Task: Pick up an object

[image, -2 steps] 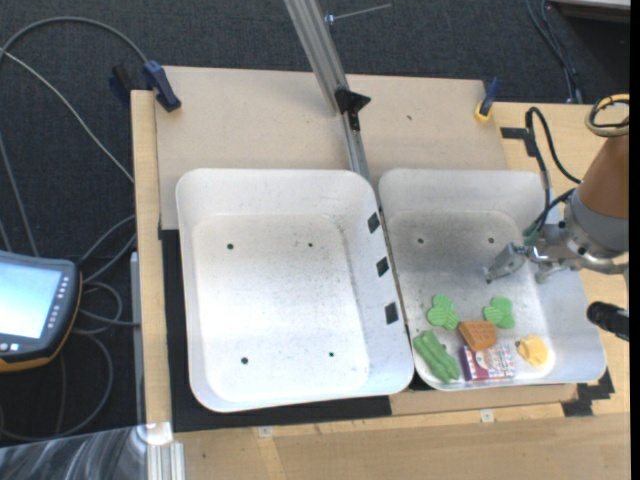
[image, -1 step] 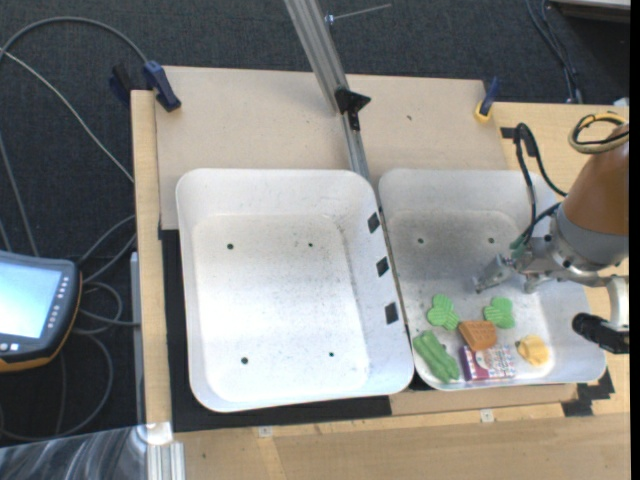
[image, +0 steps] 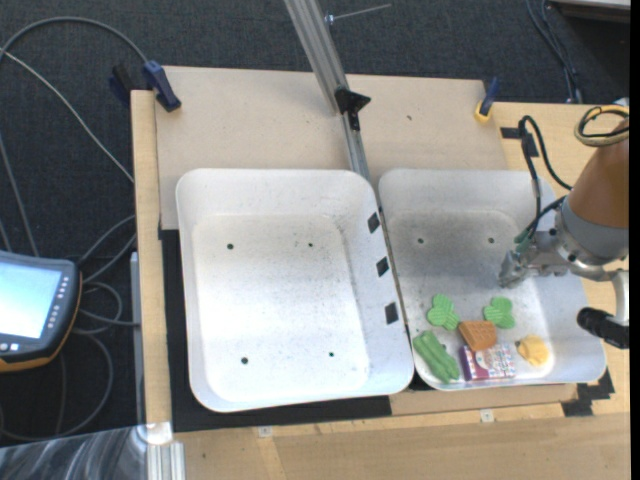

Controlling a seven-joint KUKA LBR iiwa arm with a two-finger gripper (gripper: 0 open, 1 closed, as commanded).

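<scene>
- Gripper (image: 516,271) hangs low in the smooth right bin (image: 450,208); cannot tell its fingers' state
- Near the front rim: knobbly green pieces (image: 443,314), orange block (image: 478,334), yellow lump (image: 534,350), printed packet (image: 488,364)
- Left bin (image: 275,288) speckled grey

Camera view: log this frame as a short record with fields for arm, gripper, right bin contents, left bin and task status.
arm: reaches in from the right, over the right bin
gripper: low over the right bin, above the toys
right bin contents: green toys, orange block, yellow toy, patterned box, all near the front edge
left bin: bare white floor
task status: no object seen held
</scene>
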